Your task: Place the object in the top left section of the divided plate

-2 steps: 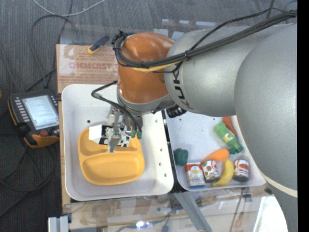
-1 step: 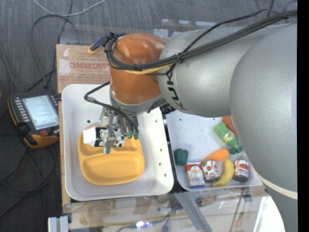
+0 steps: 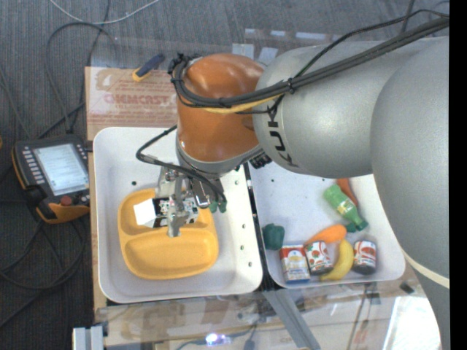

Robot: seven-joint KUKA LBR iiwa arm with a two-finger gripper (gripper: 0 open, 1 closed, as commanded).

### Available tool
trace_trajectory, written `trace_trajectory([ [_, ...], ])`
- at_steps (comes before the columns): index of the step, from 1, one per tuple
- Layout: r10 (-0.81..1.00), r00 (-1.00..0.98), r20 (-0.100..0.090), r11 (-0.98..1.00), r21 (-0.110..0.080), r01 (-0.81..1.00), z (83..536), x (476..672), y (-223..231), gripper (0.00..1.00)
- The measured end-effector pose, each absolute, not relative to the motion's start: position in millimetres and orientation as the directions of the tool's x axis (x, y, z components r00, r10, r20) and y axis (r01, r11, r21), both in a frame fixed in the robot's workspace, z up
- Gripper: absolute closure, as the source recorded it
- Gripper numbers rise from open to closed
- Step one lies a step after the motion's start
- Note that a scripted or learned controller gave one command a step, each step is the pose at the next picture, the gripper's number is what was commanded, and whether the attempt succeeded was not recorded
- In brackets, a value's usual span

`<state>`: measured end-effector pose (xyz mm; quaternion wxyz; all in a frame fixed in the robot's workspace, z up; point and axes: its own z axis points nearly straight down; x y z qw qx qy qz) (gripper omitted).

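Trouble looms: gripper (image 3: 175, 221) hovers over the yellow divided plate (image 3: 169, 252), jaw state untellable; white object (image 3: 145, 211) might straddle the divider.

My claw (image 3: 175, 221) hangs over the divided plate (image 3: 169, 257), which lies in the left bin (image 3: 109, 195). In the right bin (image 3: 292, 195), along its near edge, sit two cans (image 3: 306, 259), a banana (image 3: 339, 262) and a carrot (image 3: 327, 234).

Even, fairly bright overhead light. The white bins (image 3: 244, 268) look slightly washed out, with a small glare spot at the bench's (image 3: 175, 323) near edge. Shadows are soft; the picture is mildly grainy.
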<state>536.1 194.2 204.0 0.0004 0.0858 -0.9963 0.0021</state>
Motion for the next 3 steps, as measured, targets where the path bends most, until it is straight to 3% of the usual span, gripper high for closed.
trace_trajectory([
  [1,-0.232,-0.973,0.003,0.973,-0.004,-0.232,201.0,499.8,175.8,1.00],
  [2,-0.390,-0.921,0.003,0.921,-0.002,-0.390,197.7,505.6,153.9,1.00],
  [3,-0.443,-0.896,0.001,0.896,-0.001,-0.443,190.5,553.6,200.5,1.00],
])
